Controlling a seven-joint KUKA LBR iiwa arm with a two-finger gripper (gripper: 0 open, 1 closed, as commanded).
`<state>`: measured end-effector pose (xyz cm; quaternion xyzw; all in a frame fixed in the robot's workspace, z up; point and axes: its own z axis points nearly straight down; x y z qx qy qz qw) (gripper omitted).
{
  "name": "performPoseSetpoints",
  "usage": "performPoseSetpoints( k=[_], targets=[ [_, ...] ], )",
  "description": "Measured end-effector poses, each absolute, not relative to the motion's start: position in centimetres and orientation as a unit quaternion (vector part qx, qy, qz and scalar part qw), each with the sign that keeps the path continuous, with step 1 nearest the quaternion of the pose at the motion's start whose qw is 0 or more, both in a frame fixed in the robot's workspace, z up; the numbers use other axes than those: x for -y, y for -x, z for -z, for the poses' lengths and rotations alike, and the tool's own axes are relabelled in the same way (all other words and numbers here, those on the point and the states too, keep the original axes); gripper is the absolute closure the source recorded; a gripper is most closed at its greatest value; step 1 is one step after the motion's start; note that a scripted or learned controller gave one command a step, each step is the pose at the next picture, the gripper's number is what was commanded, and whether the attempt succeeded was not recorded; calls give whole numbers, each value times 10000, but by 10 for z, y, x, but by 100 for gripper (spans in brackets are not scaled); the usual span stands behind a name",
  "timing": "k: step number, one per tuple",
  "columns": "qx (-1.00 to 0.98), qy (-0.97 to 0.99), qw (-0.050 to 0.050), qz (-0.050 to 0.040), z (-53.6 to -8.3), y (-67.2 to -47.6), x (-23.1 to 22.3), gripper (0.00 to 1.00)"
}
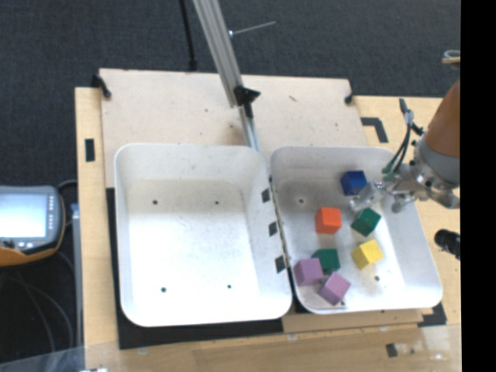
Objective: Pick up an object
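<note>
Several coloured blocks lie in the right bin: a blue one, an orange one, a dark green one, a yellow one, a second green one and two purple ones. My gripper reaches in from the right and hangs over the bin's upper right part. It is just right of the blue block and just above the dark green block. It stands open, with no block between its fingers.
The left bin sits beside the right one, sharing a middle wall. A slanted metal pole rises behind the bins. A small screen stands off the bench's left edge.
</note>
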<state>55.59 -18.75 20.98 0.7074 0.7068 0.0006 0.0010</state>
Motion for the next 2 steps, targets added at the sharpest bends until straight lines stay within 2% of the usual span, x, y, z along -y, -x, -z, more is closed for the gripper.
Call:
performPoseSetpoints(
  k=[1, 2],
  targets=[
    [-7065, -7077, -17, 12, -182, -505, 166, 0],
    [-7067, -7075, 18, -7, -116, -490, 107, 0]
  ],
)
